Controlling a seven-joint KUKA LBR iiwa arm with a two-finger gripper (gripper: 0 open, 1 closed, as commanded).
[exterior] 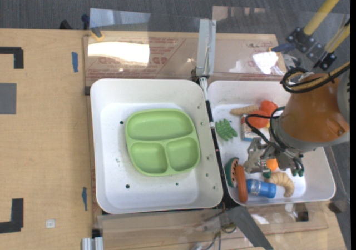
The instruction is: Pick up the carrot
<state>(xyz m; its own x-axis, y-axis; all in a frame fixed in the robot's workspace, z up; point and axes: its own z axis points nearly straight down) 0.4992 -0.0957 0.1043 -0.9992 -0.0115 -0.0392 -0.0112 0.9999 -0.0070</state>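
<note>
Here the carrot (241, 179) lies along the near-left edge of the right bin (325, 185), beside a blue bottle (261, 189) and a croissant (282, 179). The gripper (261, 161) hangs low just right of it; I cannot tell how it is set. A green divided plate (162, 141) sits in the left bin (105, 149).
</note>
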